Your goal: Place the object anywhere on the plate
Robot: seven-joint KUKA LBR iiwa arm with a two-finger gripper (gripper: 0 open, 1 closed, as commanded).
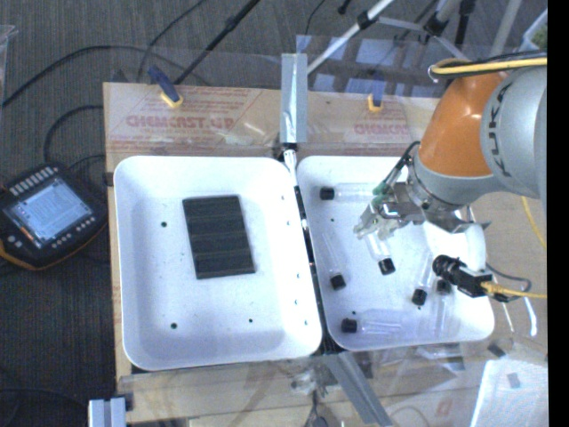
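Camera view, looking down at a slant, gives us two shallow white bins side by side on the bench. Our left white bin (142,318) holds a dark ribbed rectangular plate (218,236), lying flat near its middle and slightly turned. Our right white bin (480,327) holds several clear plastic vials with black caps, scattered well apart: one capped vial (327,193) near the far left corner, one (337,281) by the left wall, one (349,326) close to the near rim, and another (419,297) toward the right. We see our grey arm with its orange band (458,132) reaching in above this bin, and its two-finger gripper (378,223) hangs over the bin's middle, just above another black-capped vial (385,264). We cannot tell how the claw stands.
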